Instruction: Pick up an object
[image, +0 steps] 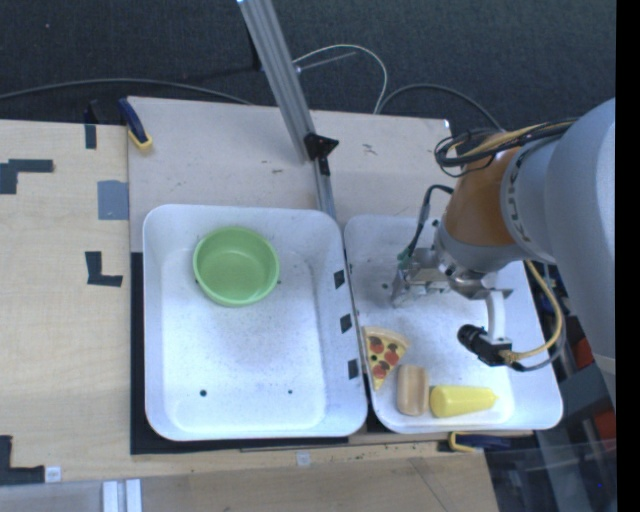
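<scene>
Two shallow white bins are seen side by side on the worktop (60, 300). In the left bin (160, 330), a green bowl (236, 265) is set upright towards its far left part. In the right bin (530, 400), three things are gathered along the near edge: a pizza slice toy (383, 356) beside the dividing wall, a tan bread-like piece (410, 389) just beside it, and a yellow object (461, 401) next to that. The end effector (405, 288) is placed low over the far left part of the right bin, apart from these three; whether it is apart or together cannot be told.
</scene>
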